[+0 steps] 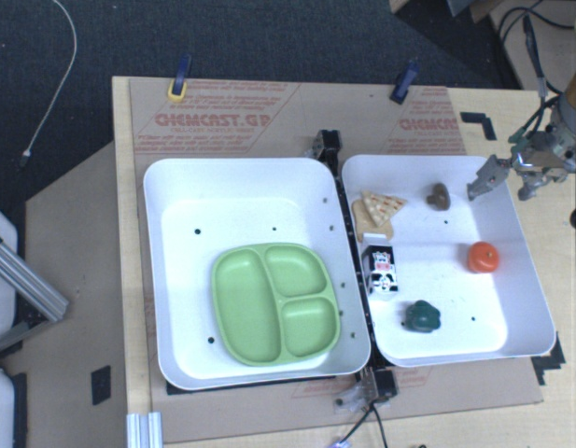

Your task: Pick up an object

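Observation:
The right bin (521, 278) holds several small objects: an orange ball-like fruit (484, 257), a dark green lump (422, 317), a small brown piece (439, 196), a tan wedge-shaped piece (376, 211) and a black-and-white block (382, 271). My gripper (507, 183) hovers over the bin's far right corner, its two fingers spread open with nothing between them. It is up and to the right of the orange fruit and right of the brown piece.
The left bin (175, 213) holds a green divided plate (273, 301). A black clamp (328, 144) sits where the bins meet at the back. Blue and yellow clips (179, 80) pin the cardboard sheet under the bins.

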{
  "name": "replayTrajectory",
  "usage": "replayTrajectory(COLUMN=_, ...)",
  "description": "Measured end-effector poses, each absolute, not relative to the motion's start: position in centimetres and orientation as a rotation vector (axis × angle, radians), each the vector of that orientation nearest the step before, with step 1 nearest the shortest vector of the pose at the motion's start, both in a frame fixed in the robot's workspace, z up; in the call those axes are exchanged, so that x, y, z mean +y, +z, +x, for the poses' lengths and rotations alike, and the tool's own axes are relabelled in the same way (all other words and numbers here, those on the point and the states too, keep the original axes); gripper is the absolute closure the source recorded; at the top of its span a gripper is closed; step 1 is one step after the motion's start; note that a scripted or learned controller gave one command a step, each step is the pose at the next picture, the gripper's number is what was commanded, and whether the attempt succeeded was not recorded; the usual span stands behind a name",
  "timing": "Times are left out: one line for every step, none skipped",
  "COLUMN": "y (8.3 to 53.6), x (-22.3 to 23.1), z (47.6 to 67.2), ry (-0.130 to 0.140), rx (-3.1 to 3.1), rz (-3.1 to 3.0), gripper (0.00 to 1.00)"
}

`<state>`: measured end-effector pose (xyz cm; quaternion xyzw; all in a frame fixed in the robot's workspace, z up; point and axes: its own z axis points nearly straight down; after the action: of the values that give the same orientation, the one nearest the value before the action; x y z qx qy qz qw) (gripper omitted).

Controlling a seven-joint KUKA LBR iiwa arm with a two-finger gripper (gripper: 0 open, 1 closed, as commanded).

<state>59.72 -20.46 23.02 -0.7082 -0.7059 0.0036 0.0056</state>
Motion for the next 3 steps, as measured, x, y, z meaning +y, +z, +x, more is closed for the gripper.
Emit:
replayTrajectory(y=23.8, x=-20.4, z=60.0, ry=0.000, rx=-2.222, rz=-2.221, gripper=0.00)
replayTrajectory(y=17.5, x=-20.6, z=59.6, ry=0.006, rx=-2.216, rz=-2.217, gripper=0.00)
replayTrajectory(y=13.0, x=-20.7, z=60.1, ry=0.005, rx=-2.218, rz=-2.217, gripper=0.00)
